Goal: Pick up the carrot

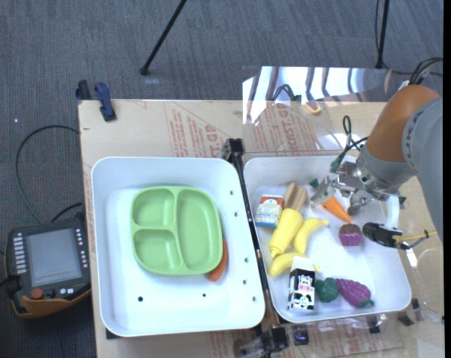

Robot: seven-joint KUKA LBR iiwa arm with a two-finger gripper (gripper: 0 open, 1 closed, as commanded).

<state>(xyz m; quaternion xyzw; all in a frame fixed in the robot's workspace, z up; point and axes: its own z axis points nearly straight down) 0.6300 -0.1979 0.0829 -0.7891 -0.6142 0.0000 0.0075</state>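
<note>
The carrot (335,209) is a small orange cone with a green top. It lies in the right bin (393,289), toward the bin's upper right, beside the bananas. My gripper (349,187) hangs right over the carrot's upper end, at the tip of the grey arm with its orange band (398,125). The carrot's body shows just below and left of the gripper and seems to rest on the bin floor.
Around the carrot in the right bin are yellow bananas (286,231), a small carton (269,209), a maroon fruit (349,234), a milk carton (303,288), a green vegetable (328,289) and purple grapes (354,292). The left bin (113,289) holds a green divided plate (176,230).
</note>
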